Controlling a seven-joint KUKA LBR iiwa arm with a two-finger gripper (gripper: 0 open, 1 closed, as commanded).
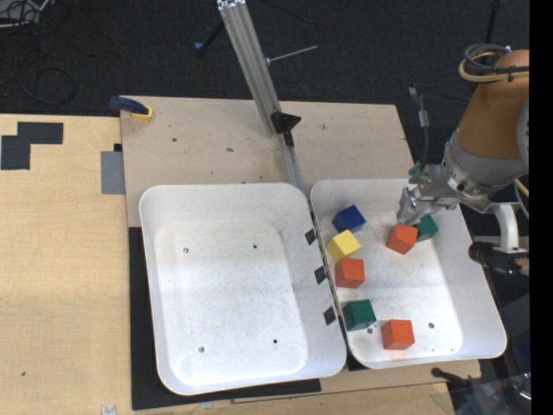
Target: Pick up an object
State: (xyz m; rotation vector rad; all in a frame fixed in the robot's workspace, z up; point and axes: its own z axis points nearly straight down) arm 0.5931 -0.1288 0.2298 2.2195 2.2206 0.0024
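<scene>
In the right bin (pixel 484 340), we see the gripper (pixel 413 207) poised just above and to the upper right of an orange block (pixel 401 239), its grip impossible to judge.

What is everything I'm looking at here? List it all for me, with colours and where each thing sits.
Bins: 2, white; left bin and right bin, side by side on the bench.
Blue cube: 1, upper left of the right bin.
Yellow cube: 1, just below the blue one.
Orange cubes: 3, right bin; one mid-left, one near the front, one under the gripper.
Green cubes: 2, right bin; one front left, one beside the gripper.
Metal bar: 1, silver, slanting up behind the bins.
Clamp: 1, blue and yellow, back left of the bench.
Arm: 1, grey and orange, from the right.
Gripper: 1, above the upper orange cube.
</scene>
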